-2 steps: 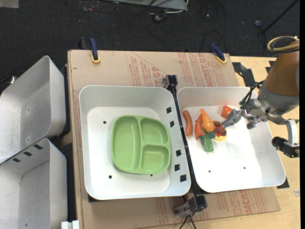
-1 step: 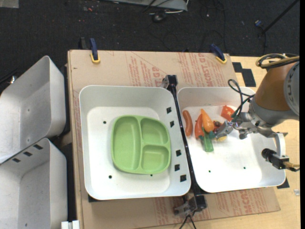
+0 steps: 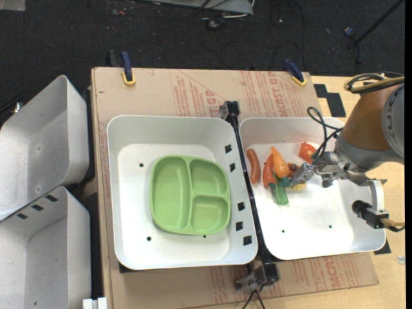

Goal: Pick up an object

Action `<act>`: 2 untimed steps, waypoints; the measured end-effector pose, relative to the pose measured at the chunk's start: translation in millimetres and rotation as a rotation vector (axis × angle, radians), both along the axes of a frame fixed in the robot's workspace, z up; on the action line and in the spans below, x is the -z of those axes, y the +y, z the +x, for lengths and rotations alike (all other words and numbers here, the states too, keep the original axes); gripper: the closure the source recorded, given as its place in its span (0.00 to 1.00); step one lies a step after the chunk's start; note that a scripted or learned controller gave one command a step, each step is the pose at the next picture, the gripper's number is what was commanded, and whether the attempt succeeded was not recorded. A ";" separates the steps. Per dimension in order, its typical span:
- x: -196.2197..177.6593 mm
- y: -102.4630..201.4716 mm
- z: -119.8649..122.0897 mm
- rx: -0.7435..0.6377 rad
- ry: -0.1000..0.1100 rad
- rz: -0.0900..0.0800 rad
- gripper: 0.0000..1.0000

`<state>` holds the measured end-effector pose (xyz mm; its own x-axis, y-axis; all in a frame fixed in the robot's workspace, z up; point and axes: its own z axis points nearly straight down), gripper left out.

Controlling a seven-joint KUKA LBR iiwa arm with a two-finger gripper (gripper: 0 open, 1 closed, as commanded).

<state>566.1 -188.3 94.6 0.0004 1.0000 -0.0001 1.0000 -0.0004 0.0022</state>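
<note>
**Gripper low in the right bin, at the edge of the toy-food pile**

The gripper (image 3: 301,174) sits down inside the right bin (image 3: 335,234), its tip against the right side of a small heap of toy food. Whether it is spread or pinched cannot be told, since the tip is dark and merges with the pile. The arm (image 3: 373,124) comes in from the right, its orange band over the bin's far right corner.

The heap lies in the bin's upper left part: a red sausage (image 3: 253,165) lying lengthwise nearest the divider, an orange carrot-like piece (image 3: 279,163) beside it, a green piece (image 3: 280,192) just below, and a red piece (image 3: 307,150) a little apart toward the arm.

The left bin (image 3: 129,172) holds a green divided tray (image 3: 191,195) with three compartments, lying flat near its centre.
</note>
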 end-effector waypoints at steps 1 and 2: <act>-12.0 0.5 1.9 -0.001 -0.006 -0.001 1.00; -56.0 -4.8 3.9 -0.002 -0.003 -0.002 1.00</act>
